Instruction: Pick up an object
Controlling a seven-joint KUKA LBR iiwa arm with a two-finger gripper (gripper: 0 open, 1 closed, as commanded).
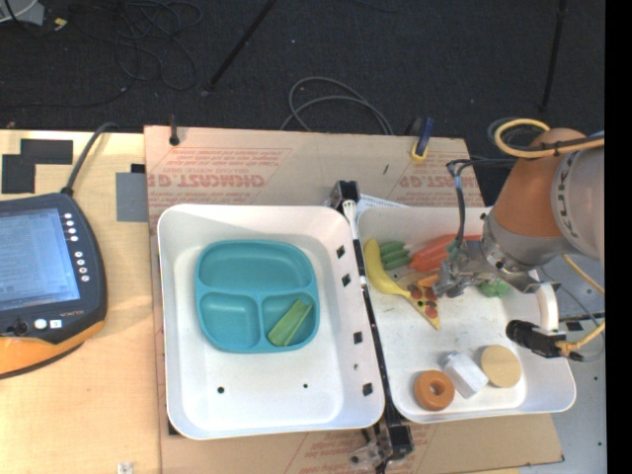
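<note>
Two white bins on cardboard (257, 171) printed with reversed, unreadable lettering: left bin (188, 363) with one teal divided plate (247, 289) and one green piece (290, 322); right bin (553, 388) with gripper (456, 276), finger state impossible to tell, low among one banana (378, 270), one carrot (434, 253), one orange ring (434, 389).

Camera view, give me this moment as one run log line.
hand low in right bin, near banana and carrot | grasp: cannot tell | left bin: teal tray holding green piece
</note>
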